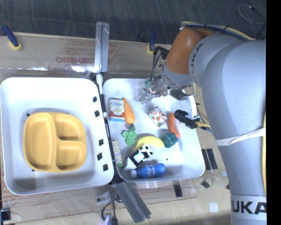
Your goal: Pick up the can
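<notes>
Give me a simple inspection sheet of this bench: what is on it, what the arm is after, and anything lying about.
Surface: two white bins side by side, left bin, right bin, on a bench.
Job's things: can lies in the right bin, by its left wall.
Clutter: yellow divided tray in the left bin; carrot, banana, blue bottle, small red-and-white box in the right.
Grippers: gripper over the right bin's far end, apart from the can.
Cables: thin wires by the wrist.
Surroundings: dark floor; blue clamp.
</notes>
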Controlling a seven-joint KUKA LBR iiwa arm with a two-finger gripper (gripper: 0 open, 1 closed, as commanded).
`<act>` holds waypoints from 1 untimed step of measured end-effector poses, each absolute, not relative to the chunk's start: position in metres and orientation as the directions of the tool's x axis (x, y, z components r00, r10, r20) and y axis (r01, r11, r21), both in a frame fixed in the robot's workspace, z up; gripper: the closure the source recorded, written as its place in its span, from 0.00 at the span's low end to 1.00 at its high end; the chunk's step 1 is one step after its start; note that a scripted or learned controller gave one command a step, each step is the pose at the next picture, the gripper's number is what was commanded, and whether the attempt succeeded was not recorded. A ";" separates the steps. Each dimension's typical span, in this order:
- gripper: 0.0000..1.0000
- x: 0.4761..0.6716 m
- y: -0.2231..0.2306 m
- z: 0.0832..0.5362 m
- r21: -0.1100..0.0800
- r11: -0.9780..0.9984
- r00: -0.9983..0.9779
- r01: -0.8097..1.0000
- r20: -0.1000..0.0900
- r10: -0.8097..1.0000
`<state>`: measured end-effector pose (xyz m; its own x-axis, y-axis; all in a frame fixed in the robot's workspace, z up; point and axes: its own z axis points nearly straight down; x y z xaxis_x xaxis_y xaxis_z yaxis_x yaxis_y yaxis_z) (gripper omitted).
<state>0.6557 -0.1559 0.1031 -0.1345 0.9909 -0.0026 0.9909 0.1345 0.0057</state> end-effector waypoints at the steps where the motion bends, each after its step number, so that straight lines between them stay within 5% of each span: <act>1: 1.00 0.616 -0.081 0.196 -0.001 0.035 -0.035 0.999 -0.001 0.999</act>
<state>0.6160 -0.0811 0.1957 -0.0353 0.9994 -0.0012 0.9994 0.0353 -0.0008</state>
